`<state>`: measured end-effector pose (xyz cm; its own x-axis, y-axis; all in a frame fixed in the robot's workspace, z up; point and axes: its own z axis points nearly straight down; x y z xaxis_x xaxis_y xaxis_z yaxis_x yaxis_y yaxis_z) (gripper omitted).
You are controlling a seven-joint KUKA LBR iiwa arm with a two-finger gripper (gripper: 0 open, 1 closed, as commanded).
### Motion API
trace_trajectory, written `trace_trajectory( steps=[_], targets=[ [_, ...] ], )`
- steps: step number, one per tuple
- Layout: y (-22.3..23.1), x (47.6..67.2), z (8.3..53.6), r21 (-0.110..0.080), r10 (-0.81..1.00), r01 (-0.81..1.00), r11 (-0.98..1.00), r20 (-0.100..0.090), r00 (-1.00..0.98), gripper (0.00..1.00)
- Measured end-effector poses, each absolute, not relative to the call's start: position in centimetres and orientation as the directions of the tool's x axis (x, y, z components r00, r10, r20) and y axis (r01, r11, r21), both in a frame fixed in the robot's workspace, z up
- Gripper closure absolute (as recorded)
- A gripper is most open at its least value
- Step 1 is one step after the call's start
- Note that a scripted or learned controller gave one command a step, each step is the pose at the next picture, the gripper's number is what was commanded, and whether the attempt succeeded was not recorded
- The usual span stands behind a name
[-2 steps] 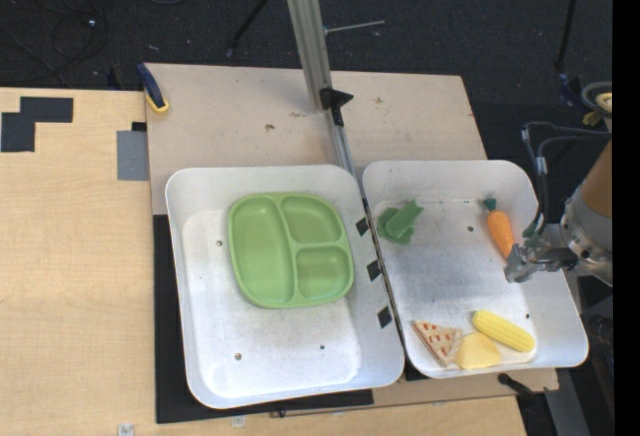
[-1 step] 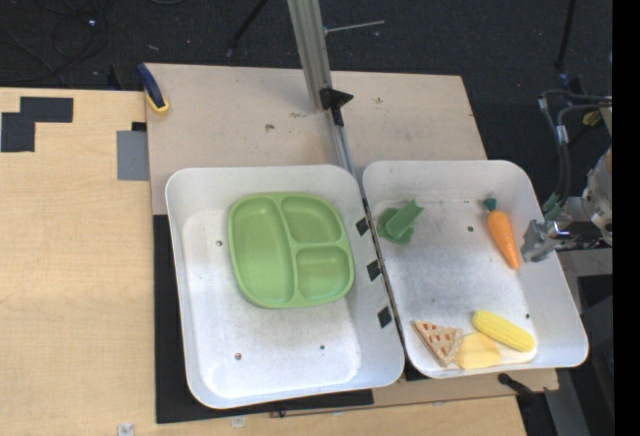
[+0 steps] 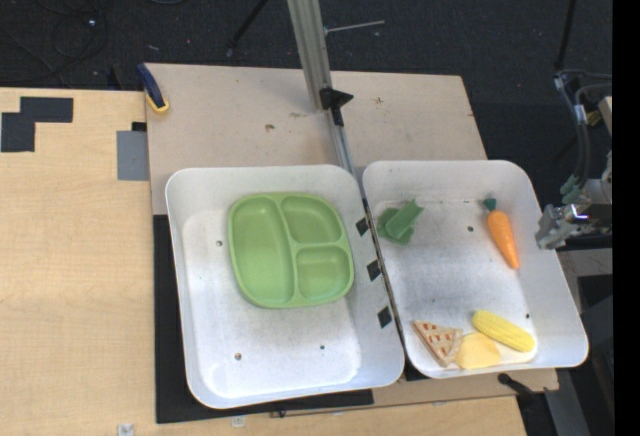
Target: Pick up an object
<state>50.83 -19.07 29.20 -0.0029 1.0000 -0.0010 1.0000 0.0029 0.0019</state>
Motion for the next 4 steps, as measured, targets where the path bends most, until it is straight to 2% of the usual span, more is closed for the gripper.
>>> trace_trajectory(
  steps=[2,4],
  targets=[
    [-9.8,54.1,28.7,-0.001,1.000,1.000,0.004,0.000,-0.004,1.00],
    [-1.1,56.9,24.6,-0.006,1.000,1.000,0.004,0.002,-0.004,1.00]
  ],
)
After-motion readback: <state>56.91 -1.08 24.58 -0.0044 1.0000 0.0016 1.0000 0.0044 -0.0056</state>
